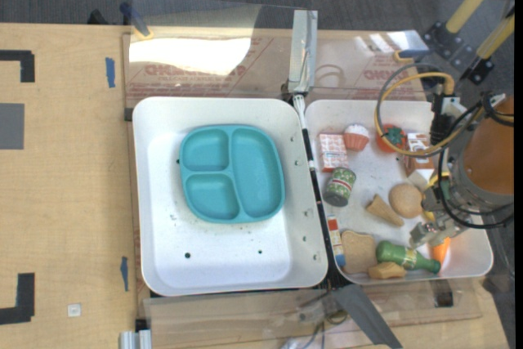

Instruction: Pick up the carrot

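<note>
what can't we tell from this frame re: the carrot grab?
- Carrot: an orange sliver at the right bin's near corner; the gripper and its cables cover the rest, so its full length and lie are unclear.
- Gripper: whether it is open or shut is lost in wrist clutter, too small.
- Contact: cannot tell whether it touches the carrot or sits above it.
- Arm: cut off by the right edge.

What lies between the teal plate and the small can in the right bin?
In the camera view, between the teal plate and the small can lie bare white floor of the left bin and the two bins' adjoining rims.
</note>
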Tool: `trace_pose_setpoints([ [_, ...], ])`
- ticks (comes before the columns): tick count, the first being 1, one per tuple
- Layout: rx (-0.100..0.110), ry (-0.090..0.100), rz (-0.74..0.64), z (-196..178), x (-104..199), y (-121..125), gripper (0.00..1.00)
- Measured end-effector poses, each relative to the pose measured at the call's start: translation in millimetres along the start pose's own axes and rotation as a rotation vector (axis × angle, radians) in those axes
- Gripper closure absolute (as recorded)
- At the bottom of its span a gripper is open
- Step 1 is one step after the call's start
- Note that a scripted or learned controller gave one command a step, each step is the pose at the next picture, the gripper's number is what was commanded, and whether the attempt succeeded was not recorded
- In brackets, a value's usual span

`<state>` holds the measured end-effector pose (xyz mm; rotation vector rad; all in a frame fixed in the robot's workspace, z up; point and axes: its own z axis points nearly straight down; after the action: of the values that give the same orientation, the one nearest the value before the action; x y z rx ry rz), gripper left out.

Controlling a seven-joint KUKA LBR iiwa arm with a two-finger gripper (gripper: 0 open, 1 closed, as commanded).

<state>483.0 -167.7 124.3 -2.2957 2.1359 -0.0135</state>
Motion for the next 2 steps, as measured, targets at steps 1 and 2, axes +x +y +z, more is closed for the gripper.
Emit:
trace_pose_setpoints([
  [1,0.000,-0.008,-0.322,20,19,2,1.00],
  [2,-0.005,-0.010,-0.797,-31,-30,-43,1.00],
])
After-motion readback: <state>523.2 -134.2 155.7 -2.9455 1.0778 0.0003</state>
